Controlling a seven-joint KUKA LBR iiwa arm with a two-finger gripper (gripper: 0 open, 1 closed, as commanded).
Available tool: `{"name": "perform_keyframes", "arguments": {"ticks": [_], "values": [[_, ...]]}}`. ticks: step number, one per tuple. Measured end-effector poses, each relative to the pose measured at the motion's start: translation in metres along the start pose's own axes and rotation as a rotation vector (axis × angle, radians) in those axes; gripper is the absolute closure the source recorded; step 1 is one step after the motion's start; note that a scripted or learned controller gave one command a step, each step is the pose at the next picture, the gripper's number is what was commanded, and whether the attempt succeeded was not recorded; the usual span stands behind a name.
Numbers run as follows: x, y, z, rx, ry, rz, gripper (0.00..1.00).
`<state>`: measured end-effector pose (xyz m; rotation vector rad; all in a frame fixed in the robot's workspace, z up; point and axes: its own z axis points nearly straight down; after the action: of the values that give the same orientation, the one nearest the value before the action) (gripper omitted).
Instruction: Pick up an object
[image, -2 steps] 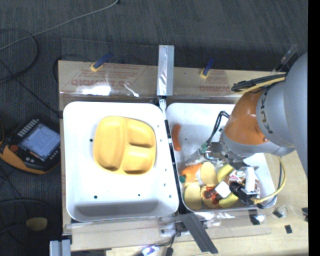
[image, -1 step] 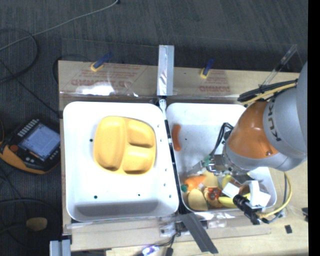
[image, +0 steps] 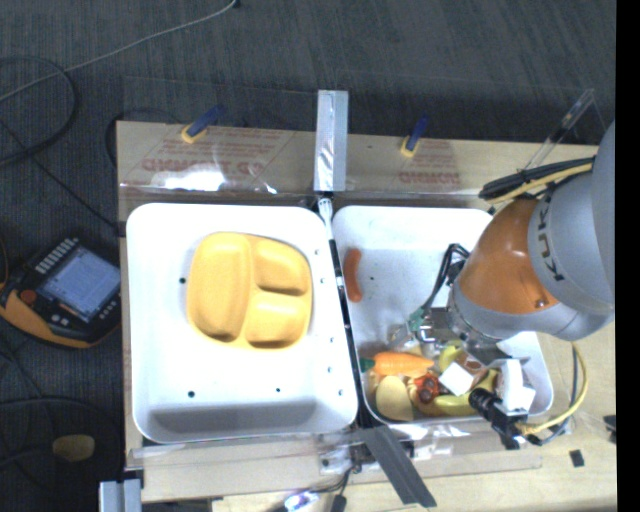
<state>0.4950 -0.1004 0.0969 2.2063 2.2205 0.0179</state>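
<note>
A dark carpeted floor (image: 300, 50) is seen around a wooden bench (image: 250, 150), on which two shallow white bins are set side by side, divided by a metal strip (image: 332, 130). The left bin (image: 160, 400) is occupied by a large yellow compartment tray (image: 250, 290), lying flat near its middle. The right bin (image: 400, 250) is entered from the right by the grey and orange arm (image: 520, 270), the wrist of which is lowered over the bin's near right corner. The gripper (image: 455, 365) is buried among the clutter there; how far it is open, and whether anything is held, cannot be told. A heap of small toy foods is gathered in that near corner: a pale rounded piece (image: 392, 397), an orange carrot (image: 402, 363) and a yellow banana (image: 450, 403). The carrot, judged the likeliest candidate, lies just left of the gripper, its long axis running left to right; which end is the tip cannot be told. It is judged light, stiff and rather slippery, best pinched across its middle, at right angles to that axis. A small orange-red sausage-like piece (image: 352, 275) lies apart against the left wall, pointing away from the viewer. A handheld pendant (image: 65, 290) rests on the floor at left.
</note>
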Motion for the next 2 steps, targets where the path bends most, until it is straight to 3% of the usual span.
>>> {"name": "perform_keyframes", "arguments": {"ticks": [1,2], "values": [[0.0002,0.0000,0.0000,0.000,0.000,0.000,0.00],[0.0012,-0.0042,0.0068,-0.003,-0.005,-0.055,0.00]]}}
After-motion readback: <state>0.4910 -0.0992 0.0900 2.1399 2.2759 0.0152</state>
